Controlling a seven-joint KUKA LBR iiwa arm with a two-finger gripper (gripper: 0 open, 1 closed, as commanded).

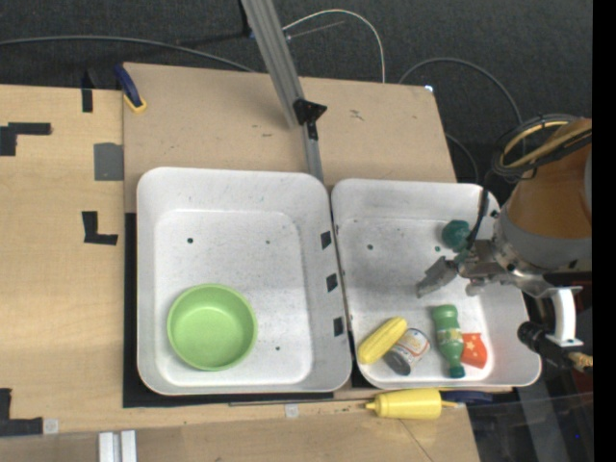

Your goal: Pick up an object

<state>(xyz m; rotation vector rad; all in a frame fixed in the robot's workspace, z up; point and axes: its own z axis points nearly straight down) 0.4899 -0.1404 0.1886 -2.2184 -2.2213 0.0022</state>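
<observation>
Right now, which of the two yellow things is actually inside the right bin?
The yellow corn-shaped piece, lying tilted on the right bin's floor beside a small tin. The yellow bottle-shaped one lies outside, on the bench just past the bin's near rim.

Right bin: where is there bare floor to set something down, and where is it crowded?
The right bin is bare across its upper left, between the divider and the gripper. Crowded along the bottom: yellow piece, small can, green bottle, orange piece. A teal object sits by the arm.

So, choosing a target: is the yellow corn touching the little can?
Touching. The camera view shows the corn lying against the can with no gap between them.
</observation>
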